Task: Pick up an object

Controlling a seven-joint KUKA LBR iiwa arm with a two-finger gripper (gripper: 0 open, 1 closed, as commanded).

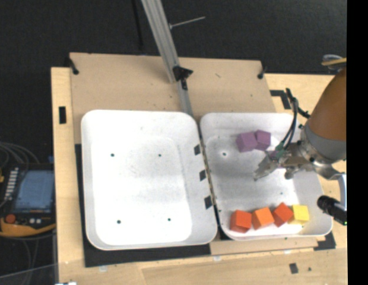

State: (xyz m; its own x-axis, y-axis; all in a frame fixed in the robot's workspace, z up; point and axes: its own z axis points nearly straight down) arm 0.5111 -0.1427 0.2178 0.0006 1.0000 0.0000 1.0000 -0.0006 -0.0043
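Lining the right bin's (222,135) near wall: matte cubes (264,217).

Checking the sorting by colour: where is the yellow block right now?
The yellow block lies in the right bin, near its front right corner, at the right end of the orange blocks.

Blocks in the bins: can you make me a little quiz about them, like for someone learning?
1. True or false: the purple blocks lie in the right bin.
2. Which block ends the near row on the right: A orange, B yellow, C purple?
3. How many blocks form that row along the near wall?

Key: 1 true. 2 B, the yellow block. 3 four, with the gripper above the bin floor.
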